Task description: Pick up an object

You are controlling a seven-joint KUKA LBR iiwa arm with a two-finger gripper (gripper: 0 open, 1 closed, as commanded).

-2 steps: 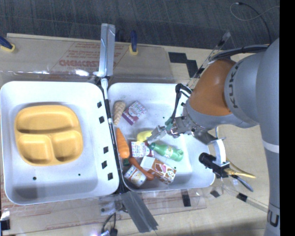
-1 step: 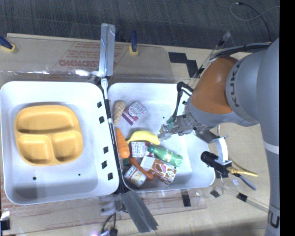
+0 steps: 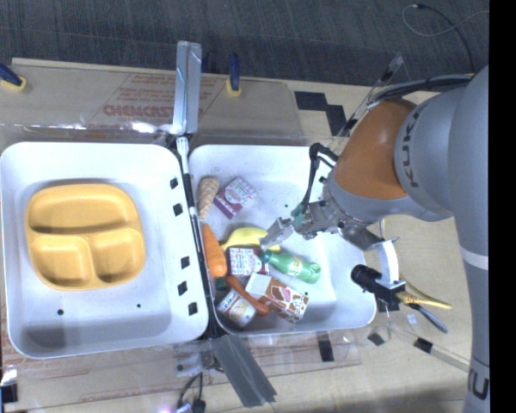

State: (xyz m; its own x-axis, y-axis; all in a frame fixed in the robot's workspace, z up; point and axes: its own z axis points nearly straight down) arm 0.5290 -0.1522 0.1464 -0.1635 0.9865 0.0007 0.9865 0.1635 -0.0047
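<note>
Green bottle (image 3: pixel 294 266) lies in the right bin (image 3: pixel 267 163) amid a carrot (image 3: pixel 213 251), banana (image 3: pixel 243 236) and cartons. Just above it hovers the claw (image 3: pixel 282 228), fingers spread and grasping nothing. A yellow tray (image 3: pixel 86 234) sits in the left bin (image 3: pixel 34 166).

Arm (image 3: pixel 430 162) cut off at right edge.

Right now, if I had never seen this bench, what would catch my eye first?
Probably the big grey arm with its orange band reaching in from the right, its end effector low over the right bin. Next, the jumble below it: a green bottle, a carrot and small packets. Last, the yellow divided tray alone in the left bin.
</note>
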